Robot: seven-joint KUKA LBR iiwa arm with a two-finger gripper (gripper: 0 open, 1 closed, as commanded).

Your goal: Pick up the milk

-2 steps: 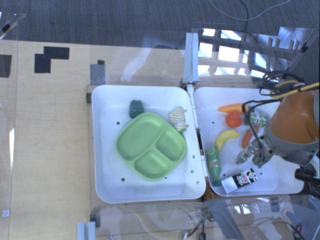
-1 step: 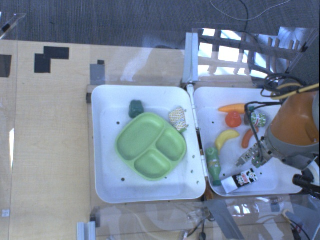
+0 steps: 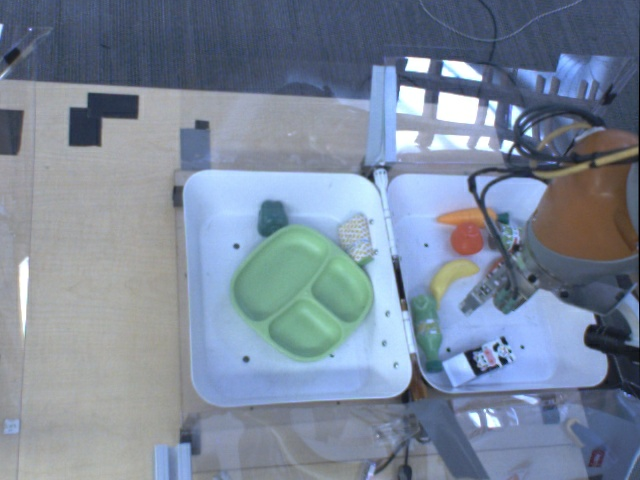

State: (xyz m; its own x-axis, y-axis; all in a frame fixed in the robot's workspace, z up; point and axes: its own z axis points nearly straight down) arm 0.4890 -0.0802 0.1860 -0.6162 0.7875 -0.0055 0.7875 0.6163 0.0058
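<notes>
The milk [image 3: 481,359] is a small white carton with black cow patches. It lies on its side near the front wall of the right bin [image 3: 560,373]. My gripper [image 3: 497,294] hangs over the middle of that bin, above and slightly right of the milk and clearly apart from it. Its fingers stand open with nothing between them. The grey arm with its orange band [image 3: 585,203] comes in from the right and covers the bin's right part.
The right bin also holds a carrot [image 3: 462,216], a red tomato [image 3: 467,238], a banana [image 3: 452,276] and a green bottle [image 3: 427,333] along the left wall. The left bin [image 3: 215,368] holds a green divided plate [image 3: 302,290], a dark green object [image 3: 272,217] and a patterned item [image 3: 356,236].
</notes>
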